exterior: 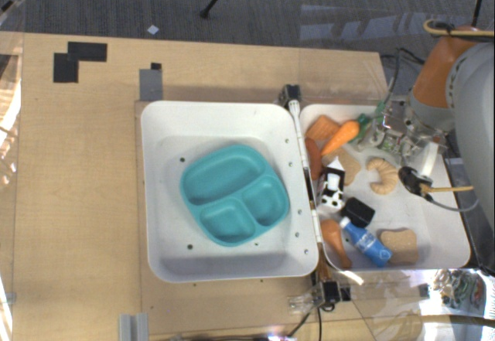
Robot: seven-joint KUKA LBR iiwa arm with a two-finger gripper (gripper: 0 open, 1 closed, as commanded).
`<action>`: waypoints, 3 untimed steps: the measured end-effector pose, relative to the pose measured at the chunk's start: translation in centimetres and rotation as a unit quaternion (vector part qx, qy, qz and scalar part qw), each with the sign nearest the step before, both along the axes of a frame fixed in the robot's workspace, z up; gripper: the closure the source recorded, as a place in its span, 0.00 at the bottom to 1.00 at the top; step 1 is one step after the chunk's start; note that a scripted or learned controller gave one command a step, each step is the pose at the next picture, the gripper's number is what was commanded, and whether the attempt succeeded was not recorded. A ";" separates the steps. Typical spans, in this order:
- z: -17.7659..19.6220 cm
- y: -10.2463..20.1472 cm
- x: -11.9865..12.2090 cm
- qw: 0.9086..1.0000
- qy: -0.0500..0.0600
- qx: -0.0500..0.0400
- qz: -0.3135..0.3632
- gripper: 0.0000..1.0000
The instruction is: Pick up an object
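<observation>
Toys crowd the right bin (456, 247): an orange carrot (340, 137) near its upper left, a black-and-white cow figure (332, 189) by the divider, a blue bottle (366, 244) with a black cap lower down, and a tan croissant (381, 175) in the middle. The jaws (393, 137) hang over the bin's upper part, just right of the carrot; whether they are spread or pressed together cannot be told. The left bin (158, 177) holds a teal divided plate (232, 194). Both bins sit on the wooden tabletop (77, 200).

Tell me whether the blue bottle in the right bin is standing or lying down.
Lying down. The blue bottle rests on its side on the floor of the right bin, its black cap pointing up-left.
</observation>
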State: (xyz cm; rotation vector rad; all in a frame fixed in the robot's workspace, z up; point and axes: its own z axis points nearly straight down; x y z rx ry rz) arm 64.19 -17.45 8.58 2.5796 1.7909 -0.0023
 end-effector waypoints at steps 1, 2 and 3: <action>0.1 7.9 -4.1 0.998 -0.003 0.001 -0.070 0.00; 0.3 8.4 -11.0 0.999 -0.005 0.001 -0.053 0.00; 1.4 8.6 -10.6 0.999 -0.007 0.002 -0.051 1.00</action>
